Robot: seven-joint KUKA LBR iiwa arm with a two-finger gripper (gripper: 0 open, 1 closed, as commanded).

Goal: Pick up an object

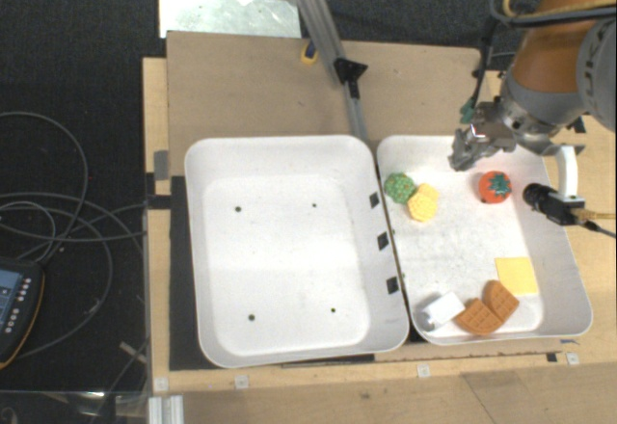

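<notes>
Currently the end effector (467, 154) hovers over the right bin (578, 302), near the red tomato toy (494, 187); I cannot tell its opening. To grasp well, it should center above the tomato, then descend straight.

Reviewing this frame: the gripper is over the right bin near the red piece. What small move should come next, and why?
Probably a short shift toward the red toy tomato, then a descent. The gripper sits over the right bin's far end with nothing visible between its fingers, beside the tomato rather than above it. The tomato lies apart from the green piece and yellow piece, so it looks the clearest target.
</notes>
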